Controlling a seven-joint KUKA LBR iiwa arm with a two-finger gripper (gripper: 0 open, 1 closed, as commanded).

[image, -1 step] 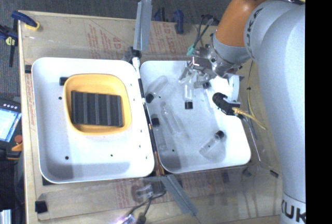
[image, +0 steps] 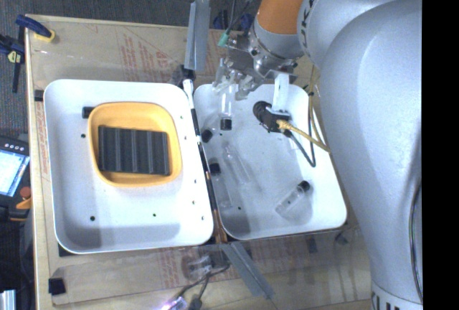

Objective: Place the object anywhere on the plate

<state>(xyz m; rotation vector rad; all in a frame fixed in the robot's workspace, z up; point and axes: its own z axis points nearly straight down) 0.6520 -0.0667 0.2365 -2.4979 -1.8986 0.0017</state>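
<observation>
The clear tube (image: 293,198) lies at five o'clock in the right bin (image: 326,219), looks light, hard and slippery, best grabbed mid-body for the plate (image: 134,141), while the end effector (image: 226,111) hangs above, fingers apart, empty.

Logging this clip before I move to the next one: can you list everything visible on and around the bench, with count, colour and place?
White bins: two, white, side by side on the bench.
Plate: one, yellow with a dark ribbed centre, in the left bin.
Clear vial with dark cap: one, transparent, lying in the right bin near its lower right corner.
Clear tube: one, transparent, lying in the middle of the right bin; hard to make out.
Clamps: blue and yellow, at the bench's upper left corner.
Arm: one, grey with an orange band, reaching in from the right.
Gripper: one, over the upper part of the right bin.
</observation>
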